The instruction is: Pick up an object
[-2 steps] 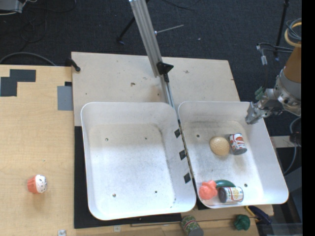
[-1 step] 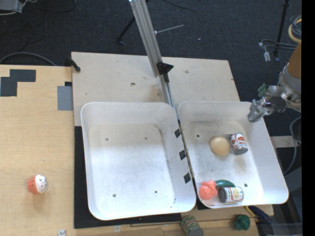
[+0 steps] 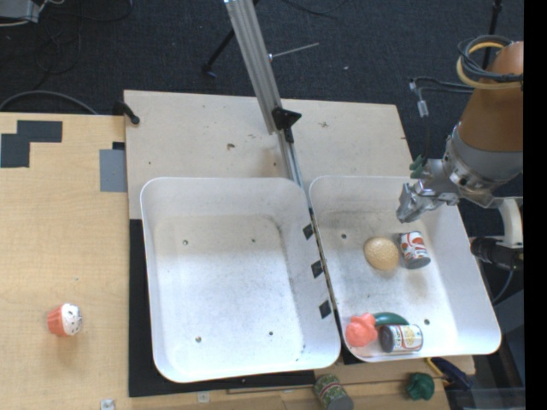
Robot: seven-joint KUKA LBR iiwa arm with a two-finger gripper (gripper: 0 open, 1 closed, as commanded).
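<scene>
In the right bin (image 3: 359, 196) lie a tan egg-shaped ball (image 3: 381, 253) and, touching its right side, a small red-and-white can (image 3: 414, 248). Near the bin's front edge sit a pink-orange toy (image 3: 361, 330), a dark green piece (image 3: 391, 318) and a dark can with a yellow label (image 3: 401, 338). My gripper (image 3: 412, 207) hangs over the right bin's far right part, just above the red-and-white can. Nothing shows between its fingers.
The left bin (image 3: 162, 229) stands beside the right one, with a metal rail (image 3: 256, 58) running back from the divider. A small red-and-white toy (image 3: 65, 320) lies on the wooden bench at left. A can (image 3: 329, 390) and a green object (image 3: 419, 386) sit below the bins.
</scene>
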